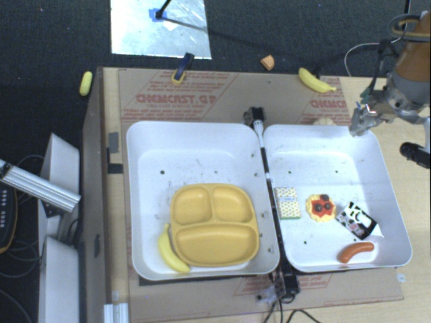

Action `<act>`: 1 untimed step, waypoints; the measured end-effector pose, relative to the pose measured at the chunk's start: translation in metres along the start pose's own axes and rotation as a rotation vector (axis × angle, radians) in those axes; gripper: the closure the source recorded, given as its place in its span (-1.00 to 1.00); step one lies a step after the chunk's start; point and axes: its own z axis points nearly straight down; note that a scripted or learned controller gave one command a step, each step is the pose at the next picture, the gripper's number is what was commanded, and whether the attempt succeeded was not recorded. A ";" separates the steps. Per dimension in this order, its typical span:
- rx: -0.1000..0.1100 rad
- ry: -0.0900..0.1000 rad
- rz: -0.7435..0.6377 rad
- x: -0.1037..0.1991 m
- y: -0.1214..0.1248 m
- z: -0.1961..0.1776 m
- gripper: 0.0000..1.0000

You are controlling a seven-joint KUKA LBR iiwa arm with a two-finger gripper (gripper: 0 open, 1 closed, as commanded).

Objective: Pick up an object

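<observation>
hand [361, 123] over right bin's [387, 173] far corner, grip state can't tell; toy sausage [355, 252] at the near edge looks light, stiff, rounded and slick, so pinch across its middle.

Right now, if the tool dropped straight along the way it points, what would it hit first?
Likely the right bin's far right corner, at or near its rim. The tool points down over it; depth is unclear.
</observation>
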 end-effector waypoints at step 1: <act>0.002 0.001 0.000 0.000 -0.003 -0.039 1.00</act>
